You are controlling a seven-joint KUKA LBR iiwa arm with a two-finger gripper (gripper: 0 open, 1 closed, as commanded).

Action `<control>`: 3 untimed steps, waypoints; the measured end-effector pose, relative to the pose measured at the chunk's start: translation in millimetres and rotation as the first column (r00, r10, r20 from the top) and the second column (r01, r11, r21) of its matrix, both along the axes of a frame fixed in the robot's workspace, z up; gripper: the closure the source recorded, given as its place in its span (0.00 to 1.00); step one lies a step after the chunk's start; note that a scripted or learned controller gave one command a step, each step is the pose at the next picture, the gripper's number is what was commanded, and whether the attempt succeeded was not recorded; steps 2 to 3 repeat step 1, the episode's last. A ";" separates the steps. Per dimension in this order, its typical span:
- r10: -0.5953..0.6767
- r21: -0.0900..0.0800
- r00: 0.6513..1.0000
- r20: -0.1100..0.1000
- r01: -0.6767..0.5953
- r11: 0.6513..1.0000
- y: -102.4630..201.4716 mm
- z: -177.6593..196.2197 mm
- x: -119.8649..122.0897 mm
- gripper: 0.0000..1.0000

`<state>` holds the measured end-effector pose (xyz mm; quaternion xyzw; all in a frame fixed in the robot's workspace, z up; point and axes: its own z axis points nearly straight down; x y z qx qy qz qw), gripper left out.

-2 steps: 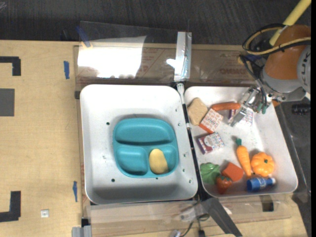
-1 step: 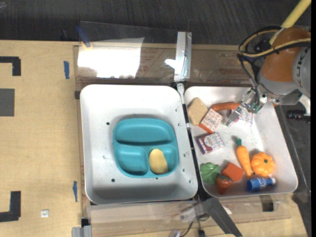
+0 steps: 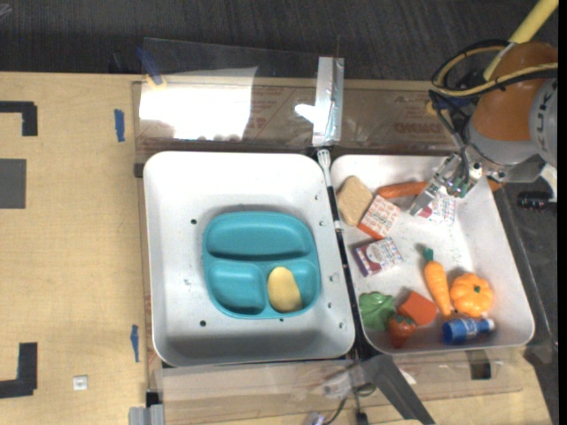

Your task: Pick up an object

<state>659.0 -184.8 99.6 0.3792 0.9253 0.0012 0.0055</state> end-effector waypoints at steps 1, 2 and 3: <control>-0.137 0.003 0.991 0.001 0.137 0.991 73.7 103.0 -2.5 1.00; -0.137 0.003 0.991 0.001 0.137 0.991 73.7 103.0 -2.5 1.00; -0.137 0.003 0.991 0.001 0.137 0.991 73.7 103.0 -2.5 1.00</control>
